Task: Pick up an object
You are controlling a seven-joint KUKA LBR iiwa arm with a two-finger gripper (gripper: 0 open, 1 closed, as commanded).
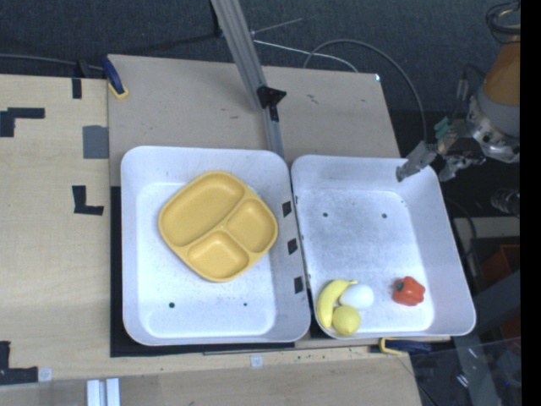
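Camera view, from above the bench: you see two white bins side by side, and the right bin (372, 227) serves as your landmark. Along its near wall sit a yellow banana (330, 297), a white egg (358, 296) touching it, a yellow lemon (346, 319) just below both, and a red pepper (408, 291) apart toward the near right corner. The bin's whole far half is bare floor, giving you open room above the cluster. The banana and lemon press against the near left corner, tight to the wall.

Over the bin's far right rim hangs the gripper (423, 161), its dark fingertip reaching just inside the edge, well apart from all four objects. You cannot tell how its fingers stand: the wrist is small, cluttered with cables and partly cut off at the picture's right side. Nothing shows between its fingers.

Left of the landmark, the left bin (139, 252) holds a yellow divided plate (218, 225) in its far half. A grey metal post (245, 49) slants across the bench (338, 108) behind both bins.
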